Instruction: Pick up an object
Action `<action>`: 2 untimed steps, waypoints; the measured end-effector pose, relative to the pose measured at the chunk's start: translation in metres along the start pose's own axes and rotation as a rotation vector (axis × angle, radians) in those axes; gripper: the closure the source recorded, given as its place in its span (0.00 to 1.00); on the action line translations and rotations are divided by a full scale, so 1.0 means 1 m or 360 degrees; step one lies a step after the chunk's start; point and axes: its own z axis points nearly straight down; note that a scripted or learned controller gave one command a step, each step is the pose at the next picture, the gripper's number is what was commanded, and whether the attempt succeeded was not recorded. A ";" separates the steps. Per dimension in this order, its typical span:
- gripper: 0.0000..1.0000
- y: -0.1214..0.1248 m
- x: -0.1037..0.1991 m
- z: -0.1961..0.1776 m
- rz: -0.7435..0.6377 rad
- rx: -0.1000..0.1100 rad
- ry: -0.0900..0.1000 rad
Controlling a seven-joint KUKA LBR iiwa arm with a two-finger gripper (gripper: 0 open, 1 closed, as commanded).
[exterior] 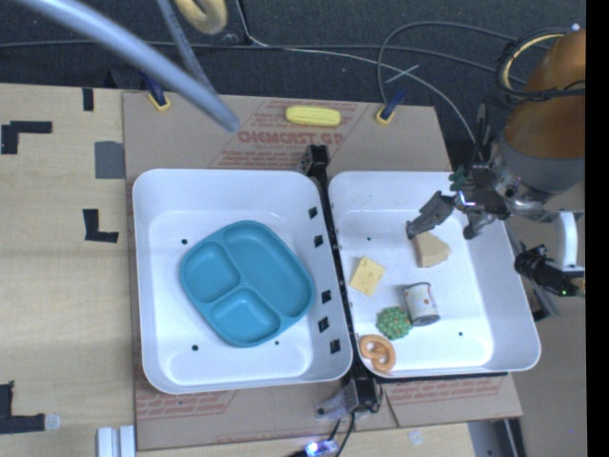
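Nearest the camera, at the front edge of the right bin [495,350], a pretzel-like ring [378,352] lies beside a green knobbly piece [392,322] and a small can [420,304] on its side; a pale yellow cheese square [367,275] sits a little farther back, toward the divider. Farther back again lies a tan wedge [431,249], and this is the piece that counts, since it rests just beneath and slightly toward the camera from the gripper [445,216]. One dark finger slants down-left to end just beside the wedge's upper corner, the other stands apart toward the arm, so the claw looks spread wide with nothing between its fingers. The wedge's long axis seems to run roughly from bin back to bin front, though its outline is too soft to be sure. I judge that a short drop toward the front of the bin would bring the fingers astride it, while the can and cheese square lie farther off. A blue divided plate [246,282] occupies the left bin [152,255], well apart from the claw.
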 end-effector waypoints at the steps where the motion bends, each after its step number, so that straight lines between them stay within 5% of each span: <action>1: 0.00 0.002 0.000 -0.005 -0.0005 -0.0016 -0.0002; 2: 0.00 0.009 0.003 0.041 -0.0003 -0.0011 -0.0003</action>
